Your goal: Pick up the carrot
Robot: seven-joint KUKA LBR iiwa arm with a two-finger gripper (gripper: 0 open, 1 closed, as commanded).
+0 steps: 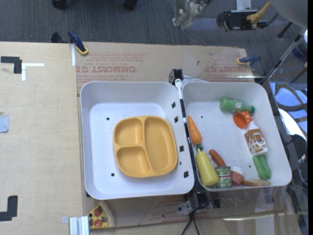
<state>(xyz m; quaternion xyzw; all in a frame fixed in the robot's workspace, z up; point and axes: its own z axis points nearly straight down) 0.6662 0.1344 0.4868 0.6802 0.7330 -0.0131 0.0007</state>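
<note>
The carrot [194, 129] is orange with a slim taper and lies in the right bin [270, 112], close against that bin's left wall. Its tip points toward the far edge. My gripper [187, 14] hangs at the top of the camera view, well beyond the far edge of both bins and far from the carrot. Nothing shows in its grasp.
Just below the carrot lie a yellow bottle [205, 168], a red sausage [216, 157] and a green can [223, 176]. The right side holds a green bottle [235, 105], an orange cup [242, 119], a carton [255, 142] and a green vegetable [262, 166]. A yellow divided plate [145, 146] sits in the left bin [93, 131].
</note>
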